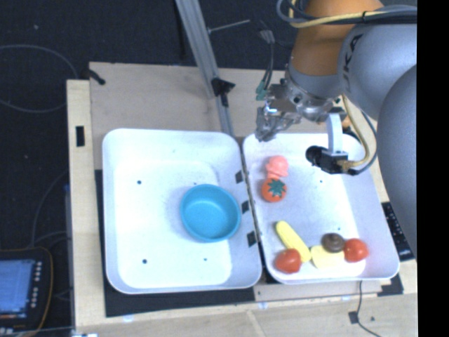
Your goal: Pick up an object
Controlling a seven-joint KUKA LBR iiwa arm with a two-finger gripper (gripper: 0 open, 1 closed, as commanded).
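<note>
My gripper (pixel 266 133) hangs over the far left corner of the right bin (pixel 365 209), with nothing visible between its fingertips. Just below it lie a pink toy (pixel 277 166) and an orange-red strawberry-like toy with a green top (pixel 273 190). Near the bin's front edge sit a yellow banana (pixel 291 235), a red tomato (pixel 287 260), a pale yellow piece (pixel 324 257), a brown round piece (pixel 332 242) and another red tomato (pixel 356 250). A blue bowl (pixel 210 213) rests in the left bin (pixel 140 181).
A slanted metal post (pixel 203 55) rises behind the bins, near the gripper. A black cable fitting (pixel 330 160) from the wrist hangs over the right bin's far side. The wooden bench (pixel 151 93) surrounds both bins.
</note>
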